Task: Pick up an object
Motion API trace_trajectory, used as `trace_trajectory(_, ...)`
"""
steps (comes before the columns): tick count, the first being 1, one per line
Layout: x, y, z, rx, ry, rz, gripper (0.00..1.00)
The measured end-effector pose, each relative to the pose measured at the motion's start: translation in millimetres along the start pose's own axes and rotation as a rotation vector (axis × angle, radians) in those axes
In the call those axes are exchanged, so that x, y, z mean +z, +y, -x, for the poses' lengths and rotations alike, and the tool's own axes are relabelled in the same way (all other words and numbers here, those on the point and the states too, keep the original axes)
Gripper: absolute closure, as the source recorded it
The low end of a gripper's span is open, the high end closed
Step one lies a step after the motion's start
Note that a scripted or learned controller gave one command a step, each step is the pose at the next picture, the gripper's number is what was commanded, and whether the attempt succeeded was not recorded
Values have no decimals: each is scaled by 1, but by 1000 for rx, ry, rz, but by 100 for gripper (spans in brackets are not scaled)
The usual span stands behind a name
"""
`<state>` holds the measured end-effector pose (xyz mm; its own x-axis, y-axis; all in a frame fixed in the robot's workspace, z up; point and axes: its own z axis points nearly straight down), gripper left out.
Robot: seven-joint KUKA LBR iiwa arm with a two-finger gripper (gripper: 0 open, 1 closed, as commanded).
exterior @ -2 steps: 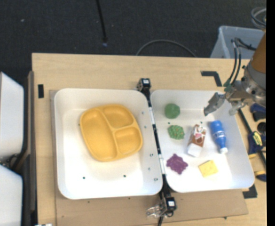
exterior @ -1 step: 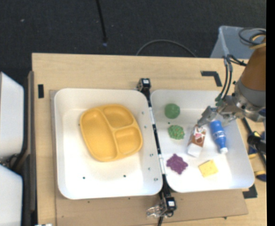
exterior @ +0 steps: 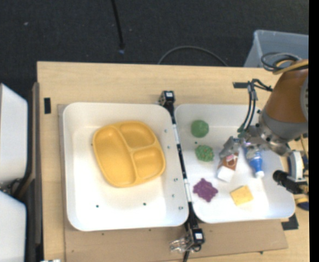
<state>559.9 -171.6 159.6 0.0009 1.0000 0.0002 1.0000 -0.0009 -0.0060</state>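
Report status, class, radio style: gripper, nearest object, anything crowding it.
Gripper low over right bin, at white carton; grasp unconfirmed. Blue tube beside it. Green ball, green clump, purple piece, yellow block apart.

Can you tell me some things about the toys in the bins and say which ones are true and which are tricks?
1. The yellow tray lies in the left bin. True.
2. Two green balls sit in the right bin. True.
3. The purple toy sits on the yellow tray. False: it lies in the right bin.
4. The end effector hangs over the left bin. False: it is over the right bin, by a small white and red box.
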Motion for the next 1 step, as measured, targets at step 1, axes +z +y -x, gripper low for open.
trace_trajectory(1,54,0,1,1,-1,2,0)
